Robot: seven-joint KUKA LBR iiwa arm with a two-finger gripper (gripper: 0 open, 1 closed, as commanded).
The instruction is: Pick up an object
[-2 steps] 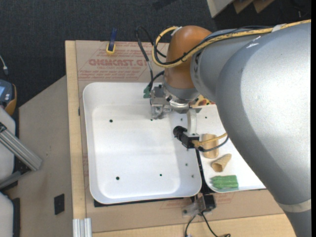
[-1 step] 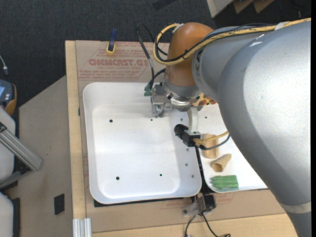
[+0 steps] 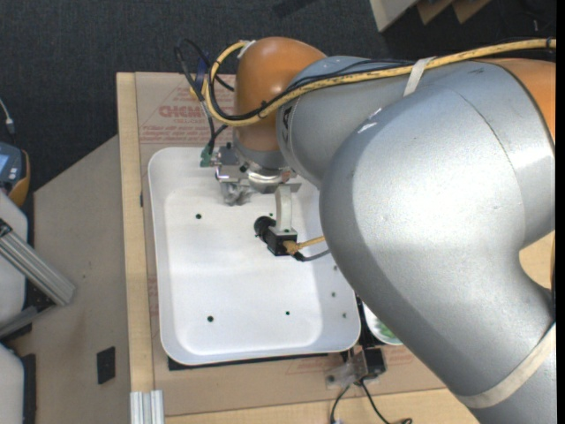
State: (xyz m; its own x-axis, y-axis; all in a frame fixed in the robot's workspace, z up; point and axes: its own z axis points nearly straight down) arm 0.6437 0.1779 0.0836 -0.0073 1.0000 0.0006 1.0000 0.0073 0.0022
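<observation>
- Only loose item to be made out: a pale green-and-white item (image 3: 382,331), lower right of centre. Just a sliver shows from under the arm (image 3: 441,219); too much is hidden to say what it is.
- It sits just past the lower right corner of the white bin (image 3: 164,263), touching nothing visible. Can't tell if it's inside the 2nd bin, since the arm covers that area.
- Pincer (image 3: 233,189): upper part of the white bin, left of centre frame, pointing down at the bin floor. Nothing seen in its grip. Released or clenched: can't tell from this angle.
- Item & pincer are well apart, w/ most of the bin's floor between them.
- Bin floor: bare white where visible, w/ small dark dots (image 3: 210,318) near the corners, prob. holes or screws.
- Orange band (image 3: 265,82) sits directly above the pincer, near top centre. Cable loops (image 3: 205,82) (yellow, blue, black) bulge off its left side.
- The arm's grey body takes up the whole right half, running from the right edge to the band.
- Bench (image 3: 141,237): tan board under the bin, w/ red print near its upper left corner, only partly readable.
- Small black rectangle (image 3: 106,365) lies on the bench at lower left, apart from the bin.
- Silver metal rail (image 3: 35,268) runs at a slant along the left edge, off the bench.
- Dark floor (image 3: 88,25) fills the upper left.
</observation>
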